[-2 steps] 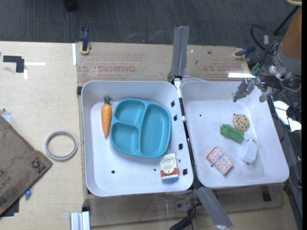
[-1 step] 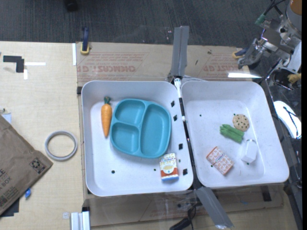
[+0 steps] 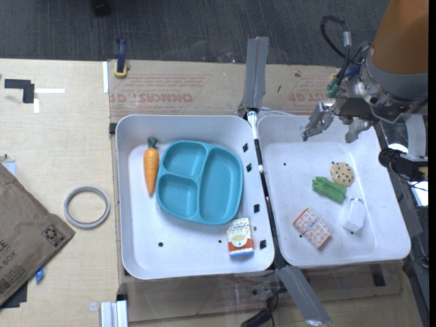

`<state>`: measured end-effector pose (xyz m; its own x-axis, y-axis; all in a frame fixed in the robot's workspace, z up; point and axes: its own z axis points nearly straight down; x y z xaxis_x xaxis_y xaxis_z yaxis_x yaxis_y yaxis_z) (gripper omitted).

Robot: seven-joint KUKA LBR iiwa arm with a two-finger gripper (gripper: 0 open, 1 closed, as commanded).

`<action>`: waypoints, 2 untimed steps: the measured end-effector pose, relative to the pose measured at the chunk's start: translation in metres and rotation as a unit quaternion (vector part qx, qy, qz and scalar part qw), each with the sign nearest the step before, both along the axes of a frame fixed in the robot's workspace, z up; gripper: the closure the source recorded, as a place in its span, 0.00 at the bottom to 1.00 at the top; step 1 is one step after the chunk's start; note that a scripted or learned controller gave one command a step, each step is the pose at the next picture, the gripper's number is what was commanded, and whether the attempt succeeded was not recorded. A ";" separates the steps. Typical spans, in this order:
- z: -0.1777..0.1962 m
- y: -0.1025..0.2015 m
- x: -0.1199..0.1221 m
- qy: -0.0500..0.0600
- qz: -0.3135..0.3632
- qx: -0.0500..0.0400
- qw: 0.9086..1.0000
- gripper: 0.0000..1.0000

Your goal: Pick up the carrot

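Note:
An orange carrot [image 3: 150, 168] with a green top lies upright along the left side of the left bin [image 3: 133, 203], just left of a blue divided plate [image 3: 201, 181]. My gripper [image 3: 334, 127] hangs over the back of the right bin [image 3: 293, 244], far to the right of the carrot. Its two fingers [image 3: 315, 125] are spread apart with nothing between them.
A small juice carton [image 3: 240, 238] stands at the front of the left bin. The right bin holds a cookie [image 3: 342, 174], a green pod [image 3: 329, 189], a red-patterned packet [image 3: 313, 228] and a white piece [image 3: 353, 216]. A tape roll [image 3: 86, 206] lies on the bench at left.

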<state>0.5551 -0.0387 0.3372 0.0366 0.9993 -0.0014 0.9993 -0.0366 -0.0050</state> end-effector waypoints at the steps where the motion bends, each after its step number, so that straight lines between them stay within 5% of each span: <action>1: 0.044 0.004 -0.028 -0.002 -0.123 -0.001 0.992 0.00; 2: 0.044 0.004 -0.028 -0.002 -0.123 -0.001 0.992 0.00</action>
<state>0.5274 -0.0351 0.3812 0.2794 0.9602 -0.0025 0.9602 -0.2794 -0.0009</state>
